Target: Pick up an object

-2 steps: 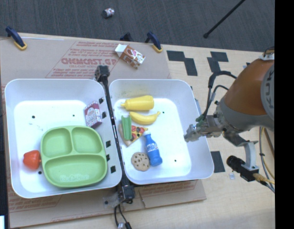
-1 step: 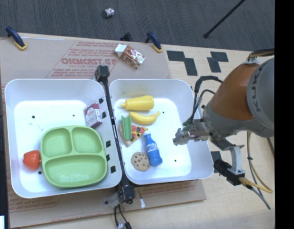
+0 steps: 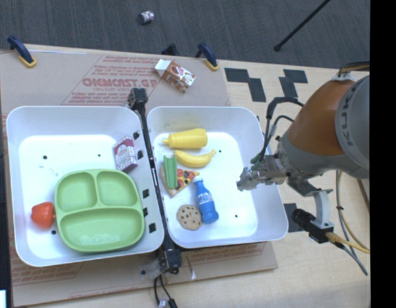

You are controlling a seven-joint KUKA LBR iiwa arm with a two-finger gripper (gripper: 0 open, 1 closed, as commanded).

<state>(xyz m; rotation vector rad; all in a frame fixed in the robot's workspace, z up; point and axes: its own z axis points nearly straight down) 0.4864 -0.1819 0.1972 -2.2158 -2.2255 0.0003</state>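
Note:
The right bin [image 3: 249, 124] holds a yellow mustard bottle [image 3: 185, 138], a banana [image 3: 195, 158], a green and red pizza-slice toy [image 3: 173, 175], a blue bottle [image 3: 205, 201] and a cookie [image 3: 190, 217]. My gripper [image 3: 248, 179] hangs over the right side of this bin, to the right of the blue bottle and apart from every object. Nothing shows between its fingers. The left bin [image 3: 31, 124] holds a green divided tray [image 3: 100, 208], a red tomato [image 3: 42, 214] and a small maroon carton [image 3: 125, 154].
A small red-and-white carton [image 3: 176, 76] lies on the cardboard behind the bins. Blue clamps [image 3: 208, 54] sit at the board's back edge. Black clips [image 3: 137, 97] mark the seam between the bins. Cables trail at the right of the arm.

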